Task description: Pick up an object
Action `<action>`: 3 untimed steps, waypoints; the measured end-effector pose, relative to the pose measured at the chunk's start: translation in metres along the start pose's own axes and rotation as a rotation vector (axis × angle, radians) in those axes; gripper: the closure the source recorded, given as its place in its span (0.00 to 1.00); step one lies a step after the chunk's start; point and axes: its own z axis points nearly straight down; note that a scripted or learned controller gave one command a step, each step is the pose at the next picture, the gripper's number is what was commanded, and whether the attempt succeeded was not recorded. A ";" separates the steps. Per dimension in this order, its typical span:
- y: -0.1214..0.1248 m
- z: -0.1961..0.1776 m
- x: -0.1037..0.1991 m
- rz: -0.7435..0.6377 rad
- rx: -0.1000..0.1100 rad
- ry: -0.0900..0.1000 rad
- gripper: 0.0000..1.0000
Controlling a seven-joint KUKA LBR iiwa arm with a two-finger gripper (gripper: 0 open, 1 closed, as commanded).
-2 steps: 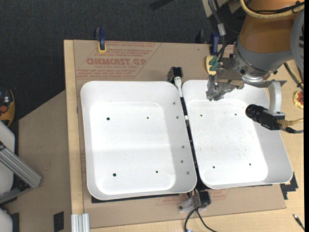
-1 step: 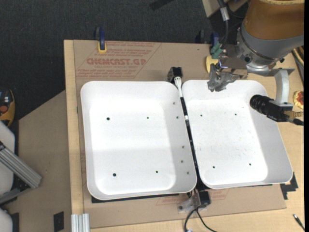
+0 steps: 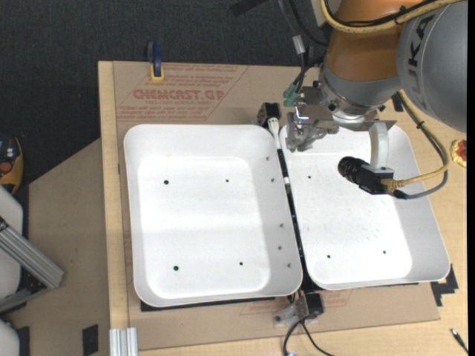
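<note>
Camera view, from where I stand: the left bin (image 3: 200,213) sits bare white, just beside the right bin (image 3: 371,228), their rims touching along the middle. Over the right bin's far left corner hangs the gripper (image 3: 300,136), under the grey and orange arm (image 3: 371,43). I cannot make out any object to pick up in either bin.

A robotics lab: white bins (image 3: 141,199) clamped on a cardboard-covered bench (image 3: 111,110).
</note>
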 end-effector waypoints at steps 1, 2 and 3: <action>0.073 0.057 0.044 -0.002 -0.010 0.000 1.00; 0.071 -0.012 0.012 0.005 -0.015 -0.001 1.00; 0.086 0.052 0.085 -0.003 -0.002 0.001 1.00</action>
